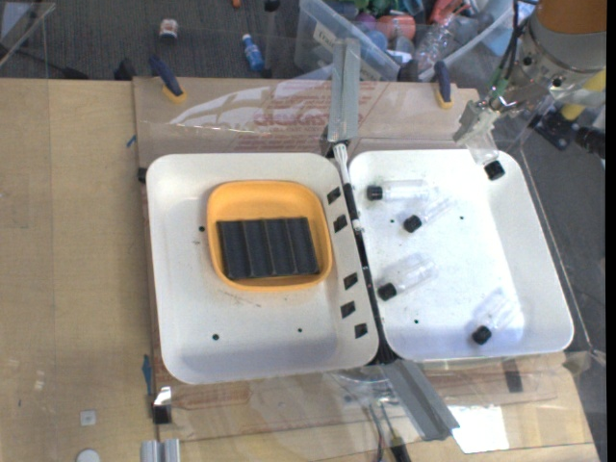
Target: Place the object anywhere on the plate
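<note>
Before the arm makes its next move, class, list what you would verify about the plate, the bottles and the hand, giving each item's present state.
1. Orange square plate sits flat in the left white bin: ok.
2. Plate free for placing: not ok, a dark ribbed block covers much of it.
3. Clear plastic bottles with black caps, such as this one, lie in the right white bin: ok.
4. Hand at the right bin's far edge, fingers open or shut: cannot tell.
5. Bottle held between the fingers: cannot tell.

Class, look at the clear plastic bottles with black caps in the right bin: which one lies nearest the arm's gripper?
The clear plastic bottle at the right white bin's top corner; the others lie lower or further left.
</note>
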Motion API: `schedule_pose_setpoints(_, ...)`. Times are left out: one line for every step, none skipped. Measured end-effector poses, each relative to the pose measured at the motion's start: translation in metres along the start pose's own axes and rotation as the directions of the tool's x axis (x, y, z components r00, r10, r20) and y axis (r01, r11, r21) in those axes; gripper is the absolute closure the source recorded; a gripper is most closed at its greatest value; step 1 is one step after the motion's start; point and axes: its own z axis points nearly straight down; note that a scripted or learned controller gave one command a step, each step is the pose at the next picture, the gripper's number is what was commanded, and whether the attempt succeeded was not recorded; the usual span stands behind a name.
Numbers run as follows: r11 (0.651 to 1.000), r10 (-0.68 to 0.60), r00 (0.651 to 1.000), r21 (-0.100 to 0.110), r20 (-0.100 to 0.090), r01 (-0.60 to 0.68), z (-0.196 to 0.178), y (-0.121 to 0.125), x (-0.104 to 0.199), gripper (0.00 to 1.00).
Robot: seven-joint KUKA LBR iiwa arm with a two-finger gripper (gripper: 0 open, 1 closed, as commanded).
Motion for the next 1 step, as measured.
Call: schedule_pose_setpoints(0.974, -0.226, 0.974, -0.001, 0.001, 0.226, -0.1117, -0.0179, -0.0457, 1.00)
